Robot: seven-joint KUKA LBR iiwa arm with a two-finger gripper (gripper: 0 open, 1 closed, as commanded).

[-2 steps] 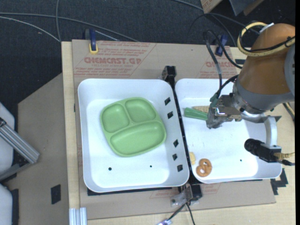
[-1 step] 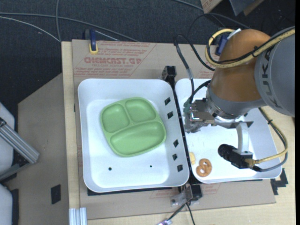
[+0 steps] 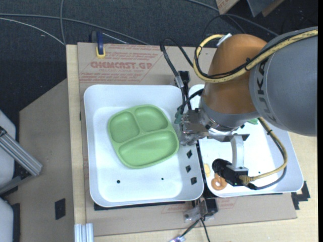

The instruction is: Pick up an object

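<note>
Currently, green divided plate (image 3: 144, 141) is seen lying flat in left white bin (image 3: 96, 135). Arm (image 3: 252, 79) is hung over right bin (image 3: 290, 155); gripper state cannot be told. Approach step judged; descent onto chosen object called for next.

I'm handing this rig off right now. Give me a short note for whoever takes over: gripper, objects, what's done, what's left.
Gripper: hidden under the arm's wrist, over the right bin; finger state can't be told.
Objects: green divided plate lies flat in the left bin; a small orange ring sits at the right bin's near-left corner.
Done: no pick is visible.
Left: grasp and lift an object.
</note>
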